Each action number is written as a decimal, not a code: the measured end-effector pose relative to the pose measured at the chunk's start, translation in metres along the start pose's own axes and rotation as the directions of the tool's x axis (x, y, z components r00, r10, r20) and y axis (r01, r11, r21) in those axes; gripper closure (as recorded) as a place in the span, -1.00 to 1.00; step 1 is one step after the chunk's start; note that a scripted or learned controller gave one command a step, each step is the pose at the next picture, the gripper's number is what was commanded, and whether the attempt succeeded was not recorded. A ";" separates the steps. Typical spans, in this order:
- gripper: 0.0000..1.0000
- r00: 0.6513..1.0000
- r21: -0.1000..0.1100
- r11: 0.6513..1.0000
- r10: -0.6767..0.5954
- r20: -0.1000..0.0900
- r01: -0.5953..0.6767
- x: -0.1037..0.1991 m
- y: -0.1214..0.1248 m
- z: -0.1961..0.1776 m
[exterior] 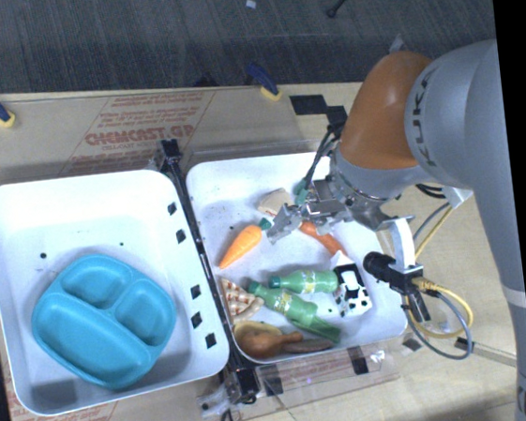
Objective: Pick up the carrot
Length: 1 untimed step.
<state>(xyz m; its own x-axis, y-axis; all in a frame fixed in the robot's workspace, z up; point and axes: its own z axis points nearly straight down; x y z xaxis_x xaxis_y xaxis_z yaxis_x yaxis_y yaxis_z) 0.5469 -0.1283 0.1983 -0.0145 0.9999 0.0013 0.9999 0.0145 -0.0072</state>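
I have the carrot (241, 245) lying in the right bin (240, 174), close to that bin's left wall and roughly midway between its far and near edges. Its fat end points toward the near-left corner and its green-tipped top points up and to the right, so the long axis runs on a diagonal across the bin floor.

The gripper (292, 218) hangs over the middle of the same bin, just beside the carrot's leafy end. From the gripper the carrot lies to the left and slightly toward the near edge. I cannot tell from this angle how the gripper is set, and I see nothing held in it.

A second orange piece (323, 237), small and carrot-like, sits just right of the gripper, partly under the wrist; I judge it a decoy risk if the program drops straight down.

Along the near edge are two green bottles (301, 295), a black-and-white cow toy (352, 297), a waffle-patterned piece (238, 297) and a brown item (273, 340). The left bin (9, 215) holds a blue divided plate (106, 319).

My read: the coming move needs a short shift left, with the closing direction turned across the carrot's diagonal.
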 end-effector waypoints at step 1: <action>-1.00 1.000 0.008 1.000 -0.009 0.001 0.009 0.032 0.032 0.097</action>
<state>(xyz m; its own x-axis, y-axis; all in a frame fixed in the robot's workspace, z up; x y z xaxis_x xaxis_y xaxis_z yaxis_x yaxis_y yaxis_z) 0.5774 -0.0957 0.1013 -0.0236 0.9997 0.0002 0.9996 0.0236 -0.0153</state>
